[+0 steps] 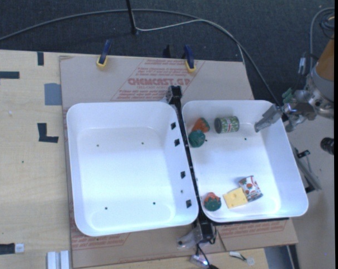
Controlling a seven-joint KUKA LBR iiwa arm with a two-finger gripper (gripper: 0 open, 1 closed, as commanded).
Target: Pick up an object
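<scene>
Single fixed camera above bench (23,150), slanted downward, both white bins (124,114) in frame.

The arm (324,88) is grey metal with an orange band (327,60) at its 12 o'clock end. Thin cables loop beside the band. Its gripper (270,119) has slim grey fingers (265,121) on a bolted wrist block.

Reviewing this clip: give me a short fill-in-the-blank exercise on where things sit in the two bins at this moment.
1. The green can lies in the ____ bin.
2. The yellow block touches the red-and-white carton near that bin's ____ edge.
3. The gripper hovers at the right bin's far-____ corner.

Missing words: right; front; right
</scene>
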